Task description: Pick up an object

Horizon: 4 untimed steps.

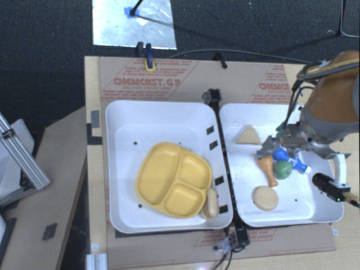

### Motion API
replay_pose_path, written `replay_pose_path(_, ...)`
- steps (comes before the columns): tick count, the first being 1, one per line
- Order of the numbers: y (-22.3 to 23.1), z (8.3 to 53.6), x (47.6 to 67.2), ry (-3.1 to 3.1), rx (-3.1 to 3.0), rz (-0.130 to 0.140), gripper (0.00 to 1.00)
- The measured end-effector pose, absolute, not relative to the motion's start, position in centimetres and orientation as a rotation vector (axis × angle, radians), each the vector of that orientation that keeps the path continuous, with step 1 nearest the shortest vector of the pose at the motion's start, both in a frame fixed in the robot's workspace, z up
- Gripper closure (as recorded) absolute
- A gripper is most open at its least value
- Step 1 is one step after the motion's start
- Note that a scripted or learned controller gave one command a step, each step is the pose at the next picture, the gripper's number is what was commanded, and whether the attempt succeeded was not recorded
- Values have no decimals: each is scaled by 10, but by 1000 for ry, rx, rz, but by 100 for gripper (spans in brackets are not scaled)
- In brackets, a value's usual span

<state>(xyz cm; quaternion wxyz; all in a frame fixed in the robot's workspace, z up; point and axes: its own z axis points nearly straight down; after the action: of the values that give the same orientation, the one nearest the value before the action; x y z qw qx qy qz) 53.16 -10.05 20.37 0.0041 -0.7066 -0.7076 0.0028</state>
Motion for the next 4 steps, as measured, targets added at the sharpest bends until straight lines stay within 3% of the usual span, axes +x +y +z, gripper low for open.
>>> replay_pose_path(1, -101, 209, 534, -2226, -2218, -2, 0)
replay_pose_path(2, -103, 160, 544, -2222, -2219, 1, 0)
replay_pose_path(4, -96, 83, 536, -2222, -2219, 1, 0)
